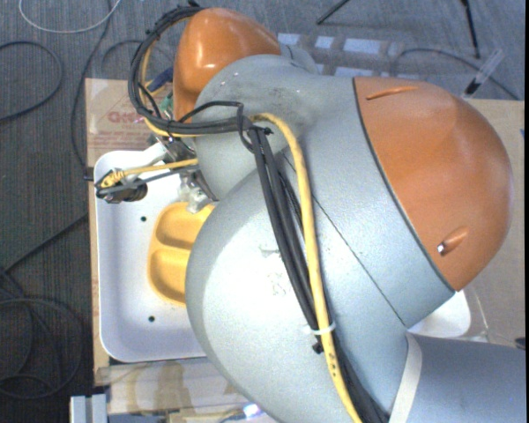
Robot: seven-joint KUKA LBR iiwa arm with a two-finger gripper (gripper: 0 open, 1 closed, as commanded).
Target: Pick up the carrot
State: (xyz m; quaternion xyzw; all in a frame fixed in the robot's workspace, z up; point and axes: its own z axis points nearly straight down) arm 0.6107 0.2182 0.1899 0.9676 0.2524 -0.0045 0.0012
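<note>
Camera view: a yellow-orange object [178, 256] lies in the left white bin [119, 324], towards its right side. The arm covers its right part. It is smooth and glossy, with two rounded lobes split by a shallow crease. What shows runs lengthwise from near to far. I cannot tell whether it is the carrot or which way it points. Just beyond its far end a dull metal piece of the gripper [192, 190] shows under the wrist; whether the claw is wide or closed, I cannot tell. The arm [273, 271] is matte grey with rounded orange caps, and black cables [278, 210] and a yellow hose run along it. Brown cardboard [106, 113] lies under the bin on dark carpet.
</note>
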